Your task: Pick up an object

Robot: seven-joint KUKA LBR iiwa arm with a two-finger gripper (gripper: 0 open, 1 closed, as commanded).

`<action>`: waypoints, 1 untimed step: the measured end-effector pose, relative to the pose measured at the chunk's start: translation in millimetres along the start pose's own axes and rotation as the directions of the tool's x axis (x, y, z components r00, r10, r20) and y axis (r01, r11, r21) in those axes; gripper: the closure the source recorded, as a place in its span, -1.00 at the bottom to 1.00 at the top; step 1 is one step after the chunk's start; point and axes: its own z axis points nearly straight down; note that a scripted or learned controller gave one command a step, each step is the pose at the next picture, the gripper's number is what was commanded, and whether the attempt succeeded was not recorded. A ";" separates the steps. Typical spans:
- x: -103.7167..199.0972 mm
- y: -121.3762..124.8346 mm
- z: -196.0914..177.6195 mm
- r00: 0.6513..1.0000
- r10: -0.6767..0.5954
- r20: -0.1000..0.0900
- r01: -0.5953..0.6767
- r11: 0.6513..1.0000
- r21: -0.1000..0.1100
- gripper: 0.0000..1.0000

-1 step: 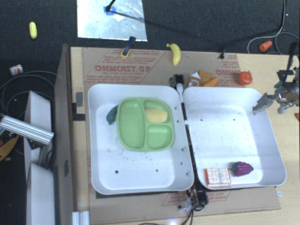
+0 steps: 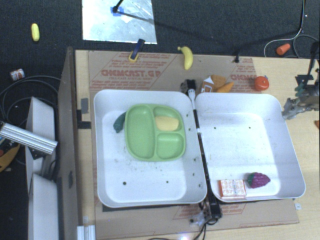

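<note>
In the left bin (image 2: pixel 107 184), a green divided plate (image 2: pixel 154 133) holds a yellow piece (image 2: pixel 167 122), with a dark green item (image 2: pixel 119 121) touching its left edge. Low in the right bin (image 2: pixel 287 134) lie a small box (image 2: pixel 231 188) and purple grapes (image 2: pixel 258 180), nearly touching. The gripper (image 2: pixel 300 100) waits at the frame's right edge, its state unclear; reaching for either could nudge both into the wall.

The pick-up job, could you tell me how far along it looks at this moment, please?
Nothing looks done yet. The gripper sits at the right edge of the right bin, with nothing seen in it. The purple grapes and small box lie in that bin's near corner, and the yellow item rests on the green divided plate in the left bin. The whole pick remains.
</note>
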 end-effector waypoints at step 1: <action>47.0 28.2 42.2 1.000 -0.001 -0.004 0.002 1.000 0.006 1.00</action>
